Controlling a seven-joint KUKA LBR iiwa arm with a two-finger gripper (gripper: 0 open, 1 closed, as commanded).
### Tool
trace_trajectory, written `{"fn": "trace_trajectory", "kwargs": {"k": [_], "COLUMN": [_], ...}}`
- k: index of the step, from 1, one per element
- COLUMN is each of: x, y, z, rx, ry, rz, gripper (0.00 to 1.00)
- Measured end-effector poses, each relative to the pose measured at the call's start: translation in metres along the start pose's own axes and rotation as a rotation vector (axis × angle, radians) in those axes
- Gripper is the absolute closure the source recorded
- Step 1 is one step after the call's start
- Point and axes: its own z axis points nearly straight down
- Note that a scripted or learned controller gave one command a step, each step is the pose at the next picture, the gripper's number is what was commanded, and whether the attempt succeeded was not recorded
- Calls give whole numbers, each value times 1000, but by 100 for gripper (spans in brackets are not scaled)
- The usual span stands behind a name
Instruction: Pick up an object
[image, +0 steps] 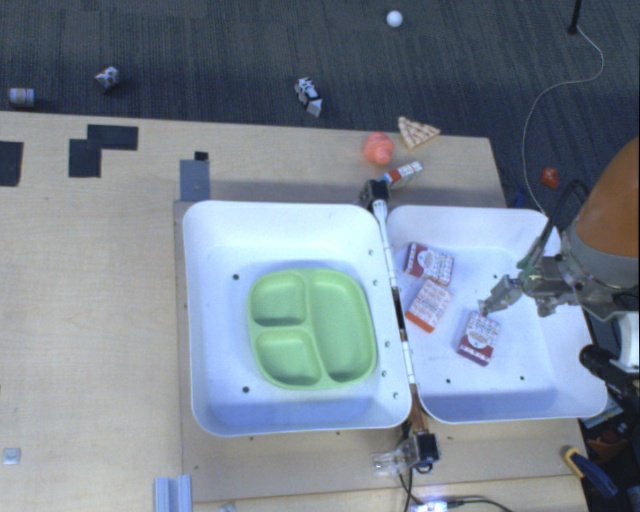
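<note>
Three small packets lie in the right bin (520, 400). A red and white one (429, 263) sits at the upper left, an orange and white one (428, 305) just below it, and a dark red one (478, 337) nearer the middle. My gripper (495, 300) reaches in from the right and hovers just above and to the right of the dark red packet, its tip close to the packet's top edge. I cannot tell whether it touches the packet. Nothing is visibly held.
The left bin (210, 300) holds a green divided plate (312, 328). Behind the bins on the bench lie an orange ball (378, 149), a toy pizza slice (418, 131) and a small bottle (403, 174). The arm's orange band (612, 215) looms over the right bin's far right side.
</note>
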Motion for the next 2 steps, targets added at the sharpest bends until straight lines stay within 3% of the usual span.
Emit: {"fn": "trace_trajectory", "kwargs": {"k": [1, 2], "x": [28, 47], "y": [21, -10], "z": [98, 107], "rx": [-16, -26], "ry": [-5, -12], "rz": [2, 4], "gripper": [0, 0]}}
